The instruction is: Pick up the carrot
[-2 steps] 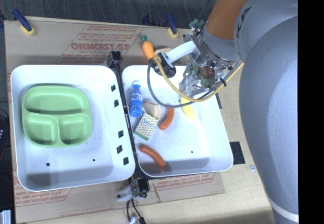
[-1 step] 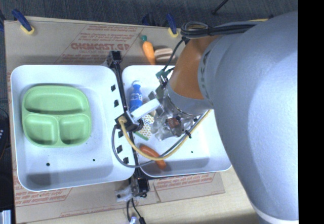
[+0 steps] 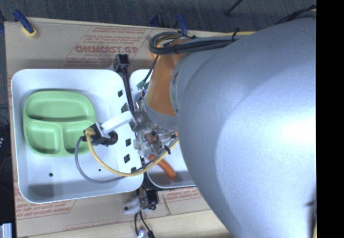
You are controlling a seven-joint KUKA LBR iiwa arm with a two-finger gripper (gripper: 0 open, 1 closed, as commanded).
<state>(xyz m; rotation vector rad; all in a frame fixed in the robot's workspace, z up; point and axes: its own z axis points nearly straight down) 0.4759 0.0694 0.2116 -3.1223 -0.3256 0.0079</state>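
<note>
Camera view: Two shallow white bins are seen side by side on a cardboard-covered counter (image 3: 107, 43). In the left bin (image 3: 32, 178), a green divided tray (image 3: 56, 119) is placed toward the far left corner. The right bin (image 3: 172, 182) is largely covered by the grey arm (image 3: 247, 124), which is extended in from the right, its orange band (image 3: 161, 89) being visible above the wrist. The gripper (image 3: 153, 145) is positioned over the near left part of the right bin, beside the divide between the bins. Whether it is spread or pressed together cannot be told. The carrot (image 3: 167, 170) is found just beneath the gripper, partly hidden. A yellow cable (image 3: 115, 170) and a grey cable (image 3: 86, 172) are looped over the left bin.
</note>
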